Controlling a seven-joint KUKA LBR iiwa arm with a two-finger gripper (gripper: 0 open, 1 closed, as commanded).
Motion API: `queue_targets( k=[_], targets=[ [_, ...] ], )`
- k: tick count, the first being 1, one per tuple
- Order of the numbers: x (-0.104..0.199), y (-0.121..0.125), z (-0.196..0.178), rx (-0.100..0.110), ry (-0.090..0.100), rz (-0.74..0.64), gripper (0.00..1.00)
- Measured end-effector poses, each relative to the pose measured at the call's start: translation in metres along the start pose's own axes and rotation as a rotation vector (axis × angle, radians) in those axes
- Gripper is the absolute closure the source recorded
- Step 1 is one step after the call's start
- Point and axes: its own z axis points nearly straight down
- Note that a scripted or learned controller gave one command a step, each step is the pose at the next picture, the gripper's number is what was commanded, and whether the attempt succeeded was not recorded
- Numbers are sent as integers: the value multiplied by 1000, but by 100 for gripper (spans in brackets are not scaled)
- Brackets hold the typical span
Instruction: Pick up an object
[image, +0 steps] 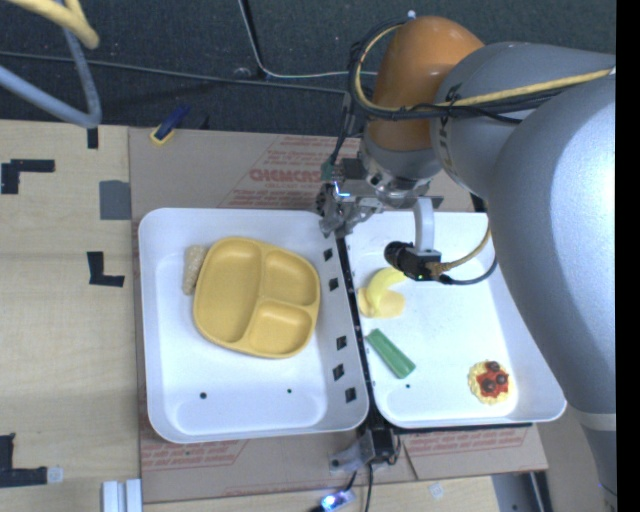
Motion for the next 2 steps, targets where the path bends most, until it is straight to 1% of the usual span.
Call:
queue_targets(
  k=[1, 2],
  targets=[
    [62, 3, 0, 0, 0, 0, 100],
    [59, 3, 0, 0, 0, 2, 0]
  ],
)
